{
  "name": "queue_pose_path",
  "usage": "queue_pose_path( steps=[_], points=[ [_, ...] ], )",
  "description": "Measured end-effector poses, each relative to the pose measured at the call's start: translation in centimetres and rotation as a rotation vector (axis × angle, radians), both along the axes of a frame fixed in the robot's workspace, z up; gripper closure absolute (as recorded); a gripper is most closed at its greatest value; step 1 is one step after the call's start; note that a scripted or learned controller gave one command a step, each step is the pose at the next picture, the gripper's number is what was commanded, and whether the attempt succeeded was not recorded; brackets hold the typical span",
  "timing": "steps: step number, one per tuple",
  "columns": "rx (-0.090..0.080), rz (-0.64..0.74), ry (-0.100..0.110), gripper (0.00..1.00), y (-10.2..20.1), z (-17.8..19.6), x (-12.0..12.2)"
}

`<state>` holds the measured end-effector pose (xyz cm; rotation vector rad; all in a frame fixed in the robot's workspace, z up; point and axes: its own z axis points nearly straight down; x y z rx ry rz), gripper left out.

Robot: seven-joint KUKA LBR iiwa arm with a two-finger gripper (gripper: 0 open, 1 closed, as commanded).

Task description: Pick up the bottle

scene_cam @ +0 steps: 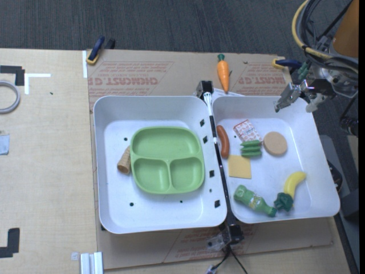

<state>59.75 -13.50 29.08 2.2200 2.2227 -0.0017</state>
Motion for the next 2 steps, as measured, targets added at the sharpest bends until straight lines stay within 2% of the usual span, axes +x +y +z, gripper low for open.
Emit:
queue_pose_path(
  steps=[1,2],
  points=[
    [-0.001,0.002,0.0,1.0,0.0,0.9,0.0],
    [-0.001,-0.089,-0.001,1.0,-6.4,5.4,-3.4]
  ],
)
